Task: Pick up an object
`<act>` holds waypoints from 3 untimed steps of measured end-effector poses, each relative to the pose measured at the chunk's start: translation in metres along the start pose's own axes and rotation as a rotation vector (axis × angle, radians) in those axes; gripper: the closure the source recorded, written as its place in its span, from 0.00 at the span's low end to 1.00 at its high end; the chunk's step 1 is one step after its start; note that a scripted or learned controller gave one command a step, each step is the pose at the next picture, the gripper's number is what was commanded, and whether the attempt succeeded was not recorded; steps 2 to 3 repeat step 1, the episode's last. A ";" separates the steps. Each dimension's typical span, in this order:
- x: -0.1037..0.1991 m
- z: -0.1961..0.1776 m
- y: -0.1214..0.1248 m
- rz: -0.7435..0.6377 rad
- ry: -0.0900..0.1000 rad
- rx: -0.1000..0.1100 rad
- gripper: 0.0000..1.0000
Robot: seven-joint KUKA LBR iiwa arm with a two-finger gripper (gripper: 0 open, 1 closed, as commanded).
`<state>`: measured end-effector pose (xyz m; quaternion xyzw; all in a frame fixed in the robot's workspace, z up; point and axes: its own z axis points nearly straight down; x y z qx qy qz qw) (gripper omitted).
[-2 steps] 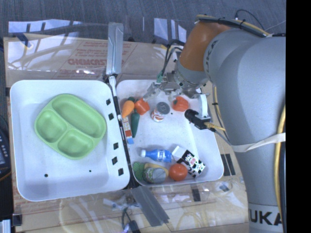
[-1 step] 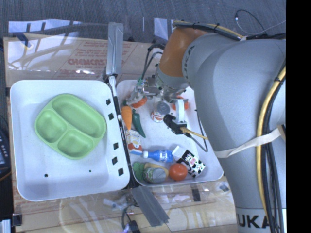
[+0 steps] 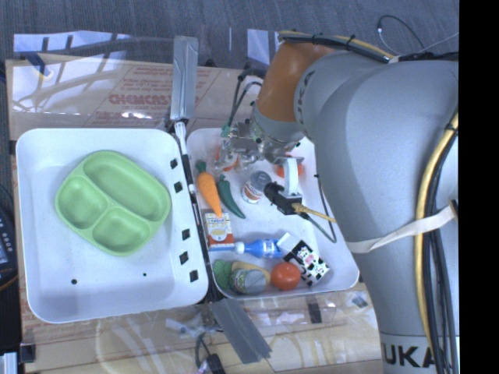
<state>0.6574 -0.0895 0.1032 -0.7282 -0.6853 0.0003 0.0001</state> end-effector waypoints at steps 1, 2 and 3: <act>0.048 -0.088 -0.059 0.286 0.000 0.004 1.00; 0.048 -0.088 -0.059 0.286 0.000 0.004 1.00; 0.048 -0.088 -0.059 0.286 0.000 0.004 1.00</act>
